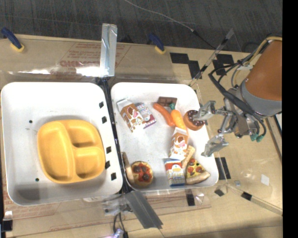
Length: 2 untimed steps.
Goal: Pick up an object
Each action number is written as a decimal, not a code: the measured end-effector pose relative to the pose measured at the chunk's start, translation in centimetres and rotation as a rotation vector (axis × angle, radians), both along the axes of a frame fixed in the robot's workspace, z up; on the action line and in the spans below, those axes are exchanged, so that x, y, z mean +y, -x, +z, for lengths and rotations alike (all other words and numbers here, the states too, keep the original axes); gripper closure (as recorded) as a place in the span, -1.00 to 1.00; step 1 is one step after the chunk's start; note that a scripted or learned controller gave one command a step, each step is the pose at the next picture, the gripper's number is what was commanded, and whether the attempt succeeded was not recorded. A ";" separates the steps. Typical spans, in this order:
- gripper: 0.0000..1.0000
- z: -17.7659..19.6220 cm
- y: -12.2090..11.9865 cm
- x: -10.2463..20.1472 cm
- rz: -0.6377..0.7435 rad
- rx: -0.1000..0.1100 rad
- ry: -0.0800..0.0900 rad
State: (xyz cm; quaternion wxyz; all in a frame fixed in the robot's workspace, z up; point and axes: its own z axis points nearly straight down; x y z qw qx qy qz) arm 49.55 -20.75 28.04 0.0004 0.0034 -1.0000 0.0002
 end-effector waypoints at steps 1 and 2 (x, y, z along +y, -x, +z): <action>-1.00 -16.0 -1.8 0.2 0.125 0.009 -0.006; -1.00 -18.0 -5.1 -0.4 -0.008 -0.013 0.005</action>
